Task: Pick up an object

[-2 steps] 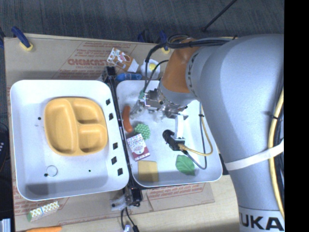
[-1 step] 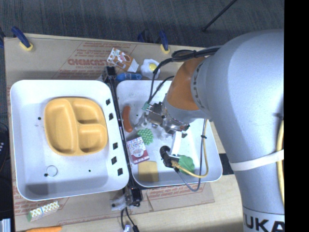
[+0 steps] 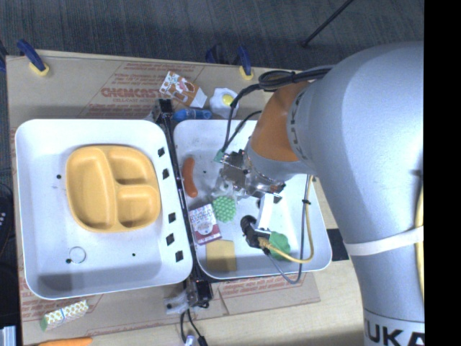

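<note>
A grey arm with an orange band reaches in from three o'clock over the right bin point(image 3: 317, 254). Its gripper point(image 3: 234, 175) hangs low above a green dotted ball point(image 3: 224, 207); whether the jaws are spread or pressed together, I cannot tell. An orange sausage point(image 3: 189, 176) lies at nine o'clock of it. A yellow tray point(image 3: 113, 187) sits in the left bin point(image 3: 32, 215).
</note>
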Robot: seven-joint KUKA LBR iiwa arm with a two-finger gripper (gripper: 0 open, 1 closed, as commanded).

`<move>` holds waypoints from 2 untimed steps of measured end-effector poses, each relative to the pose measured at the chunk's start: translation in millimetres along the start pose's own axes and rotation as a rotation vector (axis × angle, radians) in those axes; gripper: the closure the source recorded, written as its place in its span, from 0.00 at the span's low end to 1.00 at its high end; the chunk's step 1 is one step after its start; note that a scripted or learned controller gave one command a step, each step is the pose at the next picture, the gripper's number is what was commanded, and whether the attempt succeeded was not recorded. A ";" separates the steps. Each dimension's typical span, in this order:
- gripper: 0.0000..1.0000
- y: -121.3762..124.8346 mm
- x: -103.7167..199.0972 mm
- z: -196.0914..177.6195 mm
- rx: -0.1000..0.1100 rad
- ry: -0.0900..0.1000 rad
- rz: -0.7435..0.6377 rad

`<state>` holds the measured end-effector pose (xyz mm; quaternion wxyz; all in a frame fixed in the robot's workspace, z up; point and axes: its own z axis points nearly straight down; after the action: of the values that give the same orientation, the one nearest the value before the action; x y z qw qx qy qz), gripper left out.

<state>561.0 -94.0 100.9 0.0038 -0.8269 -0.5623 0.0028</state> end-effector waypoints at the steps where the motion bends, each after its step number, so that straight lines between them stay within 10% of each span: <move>1: 1.00 -18.4 -7.2 -161.2 -0.008 0.000 -0.067; 2: 0.00 -18.7 -7.1 -160.8 -0.007 0.000 -0.067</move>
<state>542.5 -94.3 261.8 0.0011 -0.8078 -0.5895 0.0008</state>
